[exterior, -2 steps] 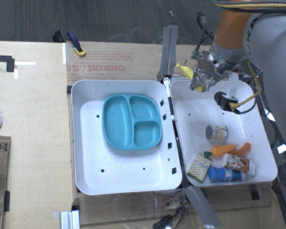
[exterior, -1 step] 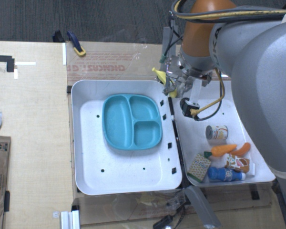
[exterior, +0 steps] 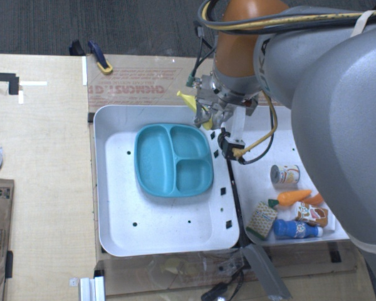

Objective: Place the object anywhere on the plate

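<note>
Yellow object (exterior: 189, 100) at pincer (exterior: 208, 115), beyond blue plate (exterior: 173, 160), long axis indiscernible

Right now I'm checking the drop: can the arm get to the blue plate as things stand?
Probably yes. The gripper hangs at the blue plate's upper right corner, with a yellow object at it, and nothing lies on the plate.

A plate (exterior: 173, 160) is seen in the left bin (exterior: 113, 231); a can (exterior: 284, 175), carrot (exterior: 293, 197) and bottle (exterior: 297, 230) are gathered in the right bin (exterior: 263, 127).
</note>
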